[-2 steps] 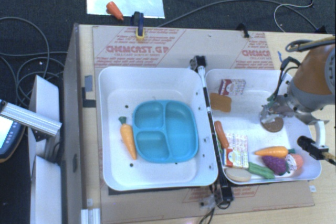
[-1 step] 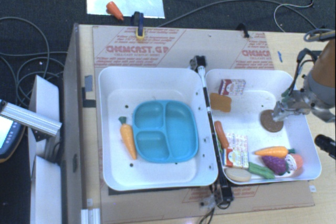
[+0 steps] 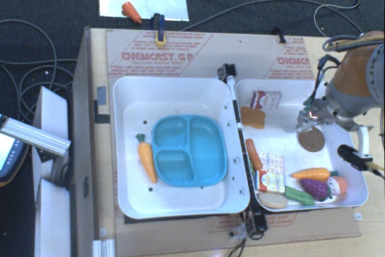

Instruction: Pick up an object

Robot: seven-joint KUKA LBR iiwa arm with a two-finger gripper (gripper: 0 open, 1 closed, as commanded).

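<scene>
In the right bin (image 3: pixel 361 192), we saw the gripper (image 3: pixel 308 122) low over the floor, just above a flat brown disc (image 3: pixel 311 140), perhaps a cookie; we could not tell how it was set. Toys crowded the near wall: an orange carrot (image 3: pixel 311 174), a purple bunch of grapes (image 3: pixel 316 188), a green pod (image 3: pixel 298 195). The left bin (image 3: pixel 129 105) held a smooth blue divided plate (image 3: pixel 189 150) beside another carrot (image 3: pixel 146 159). Both bins sat on a printed board (image 3: pixel 180 48).
</scene>
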